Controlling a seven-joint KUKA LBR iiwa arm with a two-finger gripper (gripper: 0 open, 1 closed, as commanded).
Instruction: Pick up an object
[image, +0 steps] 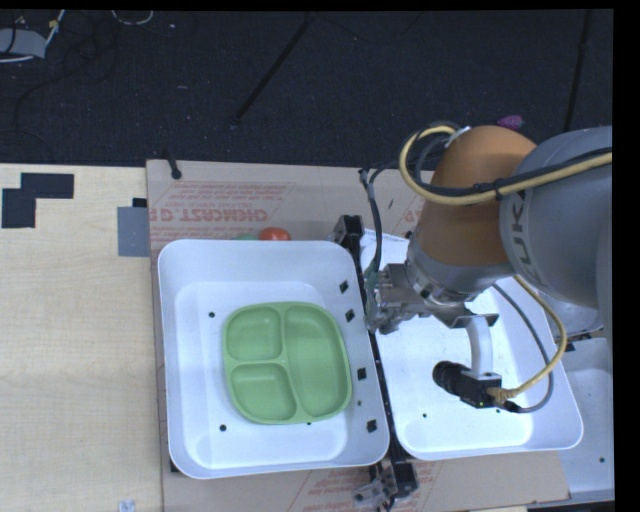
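A light green divided plate (287, 361) lies flat in the middle of the left white bin (190, 300). The grey arm with its orange band (480, 175) reaches over the right white bin (545, 425). My gripper (385, 308) hangs low at that bin's left edge, close to the divider between the bins. It is to the right of the plate and apart from it. I see no object in the gripper. The arm hides much of the right bin's floor.
A small red-orange object (274, 235) sits just behind the left bin's far rim on the cardboard. A black connector with a yellow cable (470, 383) hangs from the arm over the right bin. Pale wooden bench lies to the left.
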